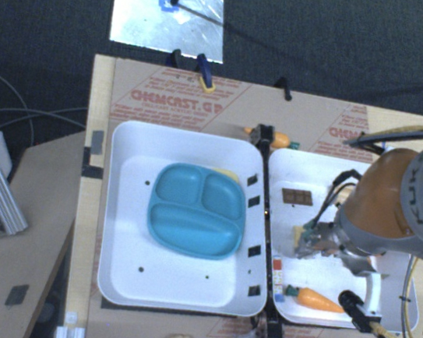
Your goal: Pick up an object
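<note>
My gripper (309,239) hangs low over the left half of the right bin (330,165), below the grey arm with its orange band. A small yellowish thing (298,233) lies right at the gripper's tip; whether they touch is unclear. A flat brown chocolate bar (298,197) lies a little behind the gripper, towards the bin's back. An orange carrot (320,301) rests near the bin's front wall, in front of the gripper. The arm hides the right part of this bin.
The left bin (125,191) holds a blue divided plate (196,209) with a pale yellow thing (229,174) peeking out behind it. An orange item (279,141) sits outside the bins at the back of the divider. A small striped piece (278,279) lies against the right bin's left wall.
</note>
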Action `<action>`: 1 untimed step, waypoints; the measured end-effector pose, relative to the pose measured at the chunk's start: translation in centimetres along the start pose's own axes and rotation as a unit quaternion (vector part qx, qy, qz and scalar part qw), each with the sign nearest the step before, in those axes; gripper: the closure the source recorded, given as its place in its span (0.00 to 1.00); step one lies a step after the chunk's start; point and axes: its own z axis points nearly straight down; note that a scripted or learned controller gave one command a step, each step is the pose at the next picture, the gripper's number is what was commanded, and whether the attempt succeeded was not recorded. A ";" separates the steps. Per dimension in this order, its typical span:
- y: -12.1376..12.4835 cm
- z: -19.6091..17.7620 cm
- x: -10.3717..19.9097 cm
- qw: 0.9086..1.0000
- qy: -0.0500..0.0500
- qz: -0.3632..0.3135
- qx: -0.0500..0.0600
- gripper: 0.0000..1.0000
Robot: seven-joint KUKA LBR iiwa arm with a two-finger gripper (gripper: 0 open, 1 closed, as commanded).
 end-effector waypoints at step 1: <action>0.6 -4.5 -0.4 1.000 0.000 -0.002 0.000 1.00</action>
